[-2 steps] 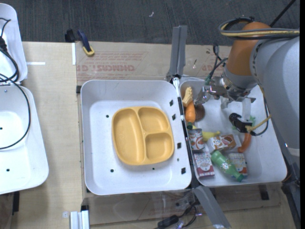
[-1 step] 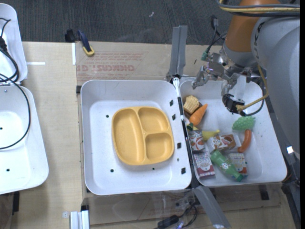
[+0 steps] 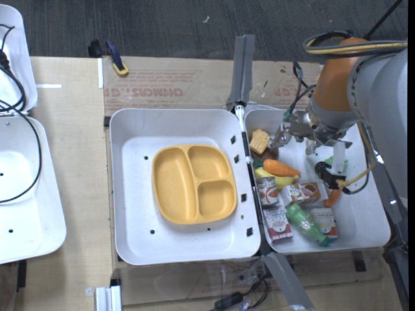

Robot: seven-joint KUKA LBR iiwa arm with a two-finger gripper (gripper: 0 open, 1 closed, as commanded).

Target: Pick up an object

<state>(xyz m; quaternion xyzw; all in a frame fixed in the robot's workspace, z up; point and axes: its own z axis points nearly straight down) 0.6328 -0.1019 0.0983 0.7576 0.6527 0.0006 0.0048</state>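
The gripper (image 3: 299,133) is hovering low in the right bin (image 3: 363,235); its grip is impossible to make out. A toy carrot (image 3: 281,168) is lying just beneath, among the clutter.

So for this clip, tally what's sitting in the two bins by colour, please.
Yellow: 3 - divided plate, waffle-like piece, banana-like piece
Orange: 2 - carrot, small piece by the right wall
Green: 1 - bottle
Red and white packets: 4 -
Total: 10, though the right bin's pile overlaps, so some may be hidden.
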